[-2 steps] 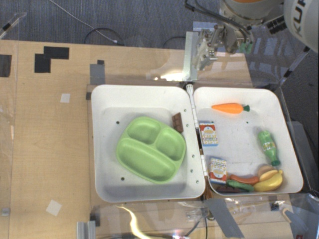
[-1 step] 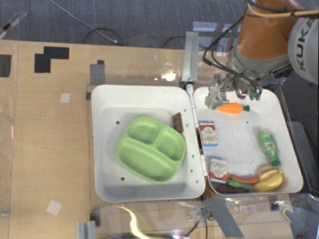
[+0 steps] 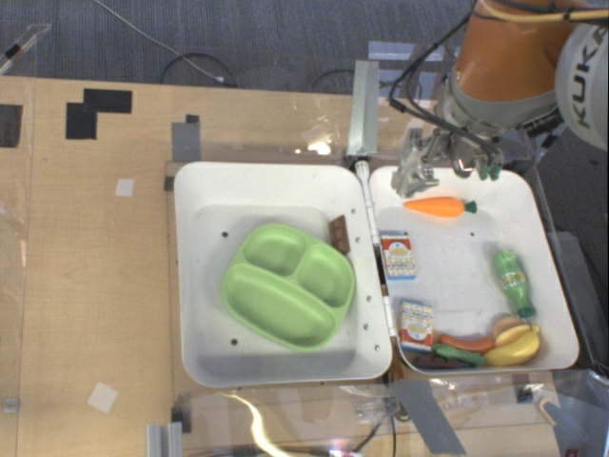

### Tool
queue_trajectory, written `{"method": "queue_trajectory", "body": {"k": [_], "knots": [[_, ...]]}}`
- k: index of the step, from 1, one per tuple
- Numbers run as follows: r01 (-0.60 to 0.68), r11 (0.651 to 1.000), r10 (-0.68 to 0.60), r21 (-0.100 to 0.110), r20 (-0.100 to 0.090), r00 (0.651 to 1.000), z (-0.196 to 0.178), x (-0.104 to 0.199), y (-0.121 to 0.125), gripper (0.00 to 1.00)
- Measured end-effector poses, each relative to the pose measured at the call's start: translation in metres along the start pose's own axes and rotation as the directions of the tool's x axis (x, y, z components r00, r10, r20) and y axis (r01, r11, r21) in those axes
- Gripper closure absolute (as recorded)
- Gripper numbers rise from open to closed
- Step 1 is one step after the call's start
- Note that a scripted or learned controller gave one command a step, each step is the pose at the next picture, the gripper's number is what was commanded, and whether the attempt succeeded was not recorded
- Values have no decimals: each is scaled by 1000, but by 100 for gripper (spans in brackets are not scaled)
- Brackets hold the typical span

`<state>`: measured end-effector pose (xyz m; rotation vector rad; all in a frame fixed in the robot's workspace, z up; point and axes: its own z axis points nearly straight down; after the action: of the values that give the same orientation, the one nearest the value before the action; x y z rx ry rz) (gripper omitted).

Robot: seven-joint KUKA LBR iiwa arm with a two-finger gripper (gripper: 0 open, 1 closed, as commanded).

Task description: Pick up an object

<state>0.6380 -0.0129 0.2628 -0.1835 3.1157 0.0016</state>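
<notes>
Grey arm [image 3: 580, 60] with orange band [image 3: 504, 36], black cables, "KU" lettering, metallic gripper [image 3: 447, 165].

The right bin [image 3: 547, 227] holds most of the objects. An orange carrot [image 3: 434, 208] with a green tip lies flat near the bin's top edge, its green end pointing to the right. A small carton [image 3: 399, 256] with a white and red face lies left of centre, and a second small carton [image 3: 416, 326] lies lower left. A green bottle [image 3: 512, 280] lies on its side at the right. In the lower right corner lie a yellow banana [image 3: 515, 348], a red sausage [image 3: 464, 344] and a beige piece [image 3: 510, 327], close together.

The left bin [image 3: 205, 193] holds a green divided plate [image 3: 288, 285], lying flat and tilted diagonally, and a small brown block [image 3: 338, 235] just beside its upper right edge.
</notes>
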Motion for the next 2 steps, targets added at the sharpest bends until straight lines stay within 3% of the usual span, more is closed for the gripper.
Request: {"method": "queue_trajectory", "body": {"k": [1,2], "knots": [[235,972,-235,1,-12,972,18,-7,-160,100],[63,998,-63,0,1,998,-78,-30,-47,100]]}}
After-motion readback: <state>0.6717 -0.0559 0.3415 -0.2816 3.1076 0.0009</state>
